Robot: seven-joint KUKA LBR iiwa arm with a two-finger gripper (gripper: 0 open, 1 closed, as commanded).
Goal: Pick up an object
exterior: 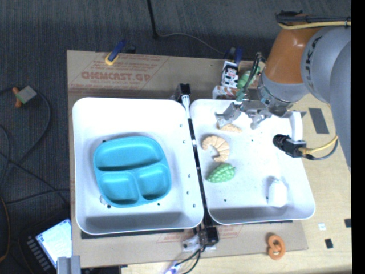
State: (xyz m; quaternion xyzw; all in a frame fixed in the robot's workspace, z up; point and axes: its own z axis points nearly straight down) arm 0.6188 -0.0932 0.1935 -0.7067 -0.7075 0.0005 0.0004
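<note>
My gripper (242,118) hangs over the far part of the right bin (296,210), its two grey fingers spread open. A small tan pastry piece (230,128) lies just below and between the fingers, on the bin floor. Nearer the middle sits a curled croissant-like toy (217,146), and a green grape bunch (220,173) lies in front of it. A white bottle-like object (277,191) rests toward the bin's near right corner.
The left bin (82,210) holds a blue divided tray (132,169). A black clamp (184,92) sits between the bins at the far edge. A small carton (228,79) stands behind the right bin. An orange ring (276,246) lies on the bench front.
</note>
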